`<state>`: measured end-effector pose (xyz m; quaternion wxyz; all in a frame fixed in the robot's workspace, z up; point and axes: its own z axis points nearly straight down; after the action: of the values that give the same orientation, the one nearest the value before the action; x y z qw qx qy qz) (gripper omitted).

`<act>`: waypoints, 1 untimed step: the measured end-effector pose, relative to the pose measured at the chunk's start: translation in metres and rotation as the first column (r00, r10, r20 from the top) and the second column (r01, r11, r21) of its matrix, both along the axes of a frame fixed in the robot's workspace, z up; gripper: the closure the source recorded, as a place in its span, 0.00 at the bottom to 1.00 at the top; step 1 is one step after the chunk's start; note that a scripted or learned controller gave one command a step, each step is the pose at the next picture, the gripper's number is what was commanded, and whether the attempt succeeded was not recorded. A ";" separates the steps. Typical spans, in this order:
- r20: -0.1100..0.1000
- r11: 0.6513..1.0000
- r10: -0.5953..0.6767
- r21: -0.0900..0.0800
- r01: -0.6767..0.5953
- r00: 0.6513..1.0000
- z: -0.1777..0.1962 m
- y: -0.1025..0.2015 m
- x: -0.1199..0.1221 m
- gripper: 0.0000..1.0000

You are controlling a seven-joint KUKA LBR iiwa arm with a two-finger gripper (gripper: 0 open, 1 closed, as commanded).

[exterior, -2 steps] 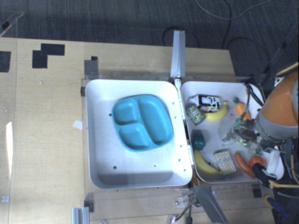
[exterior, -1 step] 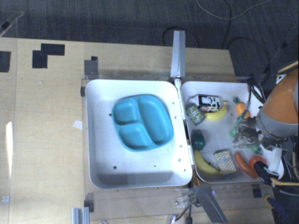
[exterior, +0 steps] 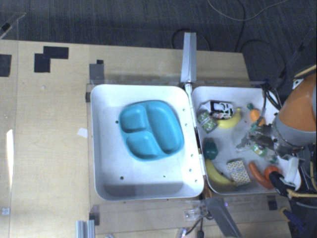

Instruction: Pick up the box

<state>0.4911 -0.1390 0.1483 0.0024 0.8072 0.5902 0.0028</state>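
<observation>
The gripper (exterior: 257,142) hangs low over the right bin (exterior: 214,95), whether spread or pinching cannot be told; the box (exterior: 238,171) lies flat near the front wall, touching a banana (exterior: 216,173); a blue tray (exterior: 150,129) sits in the left bin (exterior: 101,148).

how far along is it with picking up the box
Done: the arm has reached over the right bin. In hand: nothing seen; the tool hovers among the clutter. Left: the box lies at the bin's back beside a banana, ungrasped, so the pick remains.

one fixed camera looks down at a slant on both white bins (exterior: 99,133) from above.
</observation>
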 end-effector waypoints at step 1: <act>-0.005 0.999 -0.040 0.001 0.040 0.999 -0.048 0.049 -0.003 0.00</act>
<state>0.4877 -0.0899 0.1007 0.0007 0.8190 0.5739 0.0011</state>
